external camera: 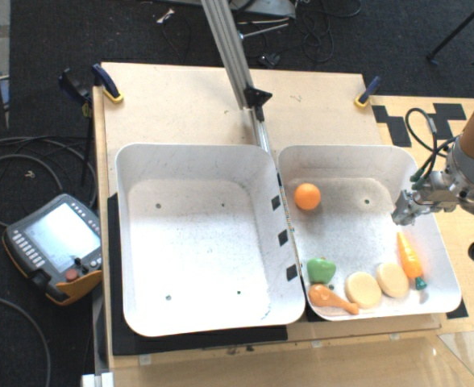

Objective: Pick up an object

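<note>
Dark carpet strewn with cables, surrounding a pale wooden bench with two shallow white bins side by side. Left bin bare; right bin holding all the objects. Grey arm entering from the right, tool low over the right bin's right wall, roughly halfway along it. Whether the tool is open or closed: cannot tell, too small and blurred. Nothing visibly gripped.

Nearest candidate: a toy carrot, just below the tool toward the bin's near edge, long axis running roughly along the right wall, green tip toward the near right corner. Beside it along the near edge: two pale round discs, an orange drumstick-shaped toy, a green pepper-like piece. Orange ball alone near the bin's left wall, well apart from the tool.

Teach pendant lying on the floor left of the bench. No readable writing or brands anywhere.

Likely next move: short travel toward the near edge, down onto the carrot.
</note>
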`<action>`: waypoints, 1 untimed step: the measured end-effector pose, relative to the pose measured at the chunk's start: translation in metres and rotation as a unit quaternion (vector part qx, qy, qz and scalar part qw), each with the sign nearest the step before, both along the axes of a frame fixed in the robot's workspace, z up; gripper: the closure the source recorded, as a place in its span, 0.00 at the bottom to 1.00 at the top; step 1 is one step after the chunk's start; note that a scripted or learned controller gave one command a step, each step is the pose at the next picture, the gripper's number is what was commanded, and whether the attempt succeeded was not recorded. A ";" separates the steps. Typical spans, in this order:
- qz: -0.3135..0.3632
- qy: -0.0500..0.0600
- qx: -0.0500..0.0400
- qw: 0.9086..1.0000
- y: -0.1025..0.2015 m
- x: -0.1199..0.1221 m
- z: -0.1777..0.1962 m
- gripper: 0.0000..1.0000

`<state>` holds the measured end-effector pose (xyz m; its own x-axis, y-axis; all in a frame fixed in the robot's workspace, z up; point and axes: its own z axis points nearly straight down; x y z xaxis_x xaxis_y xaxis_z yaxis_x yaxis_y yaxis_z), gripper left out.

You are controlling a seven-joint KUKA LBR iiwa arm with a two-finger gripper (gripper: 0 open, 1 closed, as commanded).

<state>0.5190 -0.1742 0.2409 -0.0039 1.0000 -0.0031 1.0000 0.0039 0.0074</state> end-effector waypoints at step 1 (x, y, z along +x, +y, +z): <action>0.000 0.002 0.000 1.000 0.000 0.001 0.029 1.00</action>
<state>0.5203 -0.1744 0.2702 -0.0038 1.0000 -0.0022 1.0000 0.0038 0.0044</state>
